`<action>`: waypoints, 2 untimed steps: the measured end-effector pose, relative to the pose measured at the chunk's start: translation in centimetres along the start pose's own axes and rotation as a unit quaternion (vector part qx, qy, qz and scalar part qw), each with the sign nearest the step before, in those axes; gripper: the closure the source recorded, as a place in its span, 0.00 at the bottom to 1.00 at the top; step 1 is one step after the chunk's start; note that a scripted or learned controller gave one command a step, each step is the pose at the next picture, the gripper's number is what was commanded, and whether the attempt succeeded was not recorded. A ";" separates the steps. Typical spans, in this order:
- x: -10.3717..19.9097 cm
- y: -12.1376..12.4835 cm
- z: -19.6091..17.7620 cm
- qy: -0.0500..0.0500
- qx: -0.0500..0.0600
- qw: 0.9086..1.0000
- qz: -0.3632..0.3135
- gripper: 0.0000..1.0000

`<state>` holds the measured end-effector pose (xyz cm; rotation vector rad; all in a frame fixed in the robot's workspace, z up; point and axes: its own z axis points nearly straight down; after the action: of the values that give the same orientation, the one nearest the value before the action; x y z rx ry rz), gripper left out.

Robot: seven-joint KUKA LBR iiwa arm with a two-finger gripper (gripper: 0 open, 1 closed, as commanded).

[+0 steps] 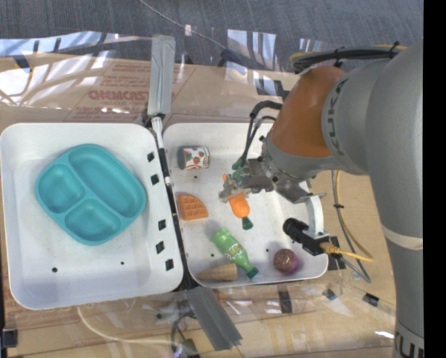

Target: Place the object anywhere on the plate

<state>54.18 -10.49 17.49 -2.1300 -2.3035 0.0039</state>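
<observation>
A teal plate (91, 192) with three compartments lies in the left bin (29, 274). In the right bin (221, 139), an orange carrot (241, 206) with a green tip lies near the middle. My gripper (238, 184) hangs low right over the carrot's upper end, touching it or nearly so. The arm's wrist and orange band rise behind it to the right and hide the bin's right part.
Also in the right bin are a small printed can (194, 157), an orange waffle-like wedge (192, 206), a green bottle (234, 251), a tan cone-shaped piece (218, 273) and a dark purple ball (286, 260). A divider with black clips (165, 200) separates the bins.
</observation>
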 end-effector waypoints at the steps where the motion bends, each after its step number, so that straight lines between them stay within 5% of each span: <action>1: 9.5 2.7 -1.4 0.000 0.001 1.000 -0.013 1.00; 2: 19.3 5.1 -1.4 -0.001 0.000 0.984 -0.177 1.00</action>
<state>57.78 9.19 18.94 -1.6879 -2.6453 0.0041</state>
